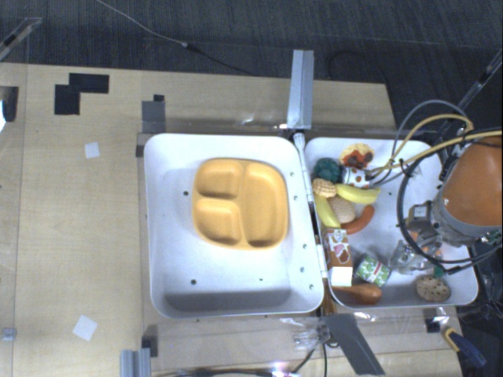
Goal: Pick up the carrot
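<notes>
Orange and slightly curved, the carrot lies in the middle of the right bin, tucked against the near edge of a pale bread-like piece and just below a yellow banana. The grey arm with its orange band reaches in from the right over the same bin. The hand hangs low among looping black and yellow cables, over the near right part of the bin. Whether the hand is open or closed cannot be told, since the wrist and cables blur it. The carrot sits to the left of the hand and a little farther back, apart from it and not touching it. A green-and-white can stands just left of the hand. A round cookie lies just beyond the hand on the near side. A reddish-brown sausage shape rests along the near wall. A red-and-white carton lies against the left wall. Broccoli sits in the far left corner. The left bin holds a yellow divided plate, and both bins rest on the wooden table.
</notes>
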`<state>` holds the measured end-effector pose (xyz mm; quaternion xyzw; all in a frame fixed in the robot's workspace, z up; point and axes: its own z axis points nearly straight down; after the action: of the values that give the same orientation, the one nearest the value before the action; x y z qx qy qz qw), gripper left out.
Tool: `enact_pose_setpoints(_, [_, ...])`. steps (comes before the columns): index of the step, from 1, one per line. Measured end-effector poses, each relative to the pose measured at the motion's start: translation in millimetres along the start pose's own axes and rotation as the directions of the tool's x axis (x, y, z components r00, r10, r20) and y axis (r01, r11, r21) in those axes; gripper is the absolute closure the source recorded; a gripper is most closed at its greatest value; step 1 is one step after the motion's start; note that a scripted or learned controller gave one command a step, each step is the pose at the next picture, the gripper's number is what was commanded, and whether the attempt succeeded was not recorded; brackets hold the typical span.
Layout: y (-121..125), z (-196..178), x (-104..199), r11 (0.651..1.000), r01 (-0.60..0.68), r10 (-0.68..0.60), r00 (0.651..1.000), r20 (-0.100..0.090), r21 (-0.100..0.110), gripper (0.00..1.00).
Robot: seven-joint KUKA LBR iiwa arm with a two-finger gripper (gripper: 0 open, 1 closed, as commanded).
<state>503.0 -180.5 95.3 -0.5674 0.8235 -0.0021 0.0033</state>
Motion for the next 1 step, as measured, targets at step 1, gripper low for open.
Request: enact_pose_setpoints(1, [10.8, 4.5, -1.6, 0.9, 0.436, -0.436, 0.9, -0.002, 0.012, 1.0])
